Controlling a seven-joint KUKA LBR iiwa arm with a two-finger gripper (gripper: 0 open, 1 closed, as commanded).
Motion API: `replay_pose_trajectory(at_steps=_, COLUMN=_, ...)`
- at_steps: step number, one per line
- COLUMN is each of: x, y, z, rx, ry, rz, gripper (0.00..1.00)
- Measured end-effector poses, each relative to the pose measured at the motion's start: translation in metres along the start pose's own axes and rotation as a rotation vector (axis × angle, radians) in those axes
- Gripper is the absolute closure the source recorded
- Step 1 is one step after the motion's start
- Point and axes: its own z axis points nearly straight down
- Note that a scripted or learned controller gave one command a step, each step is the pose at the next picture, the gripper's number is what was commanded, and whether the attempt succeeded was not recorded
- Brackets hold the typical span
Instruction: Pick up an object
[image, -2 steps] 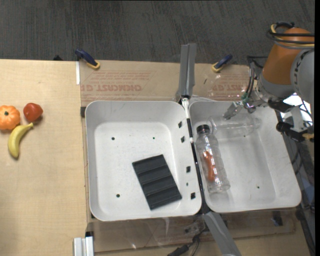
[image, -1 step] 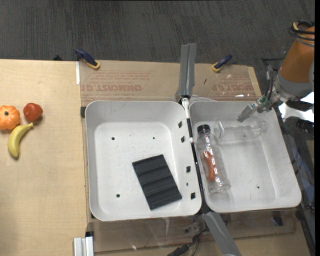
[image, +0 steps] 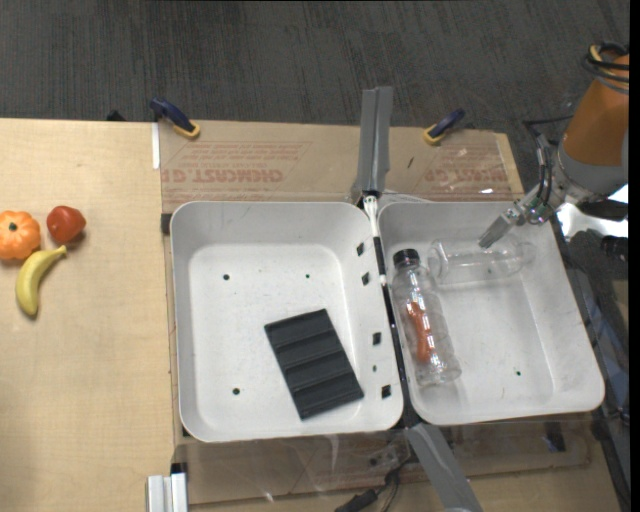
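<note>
In the right bin (image: 560, 380) a clear bottle (image: 422, 322) with a black cap and orange contents lies along the left wall. A second clear plastic container (image: 478, 266) lies across the back of that bin. My gripper (image: 497, 234) reaches in from the upper right, its tip just above the right end of this clear container. Nothing shows as held in it. In the left bin (image: 200, 300) a black ridged block (image: 313, 362) lies flat near the front.
On the wooden bench far left lie an orange (image: 16, 236), a red fruit (image: 65, 224) and a banana (image: 35, 280). Two clamps (image: 175, 117) (image: 443, 125) hold cardboard behind the bins. A grey divider post (image: 375, 140) stands between the bins.
</note>
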Motion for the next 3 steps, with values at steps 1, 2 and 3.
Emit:
replay_pose_trajectory(at_steps=1, x=0.031, y=0.015, z=0.000, rx=0.004, ry=-0.021, rz=-0.075, gripper=0.00)
replay_pose_trajectory(at_steps=2, x=0.029, y=0.010, z=0.001, rx=0.001, ry=-0.028, rz=-0.069, gripper=0.00)
replay_pose_trajectory(at_steps=3, x=0.010, y=-0.019, z=0.000, rx=-0.018, ry=-0.025, rz=-0.085, gripper=0.00)
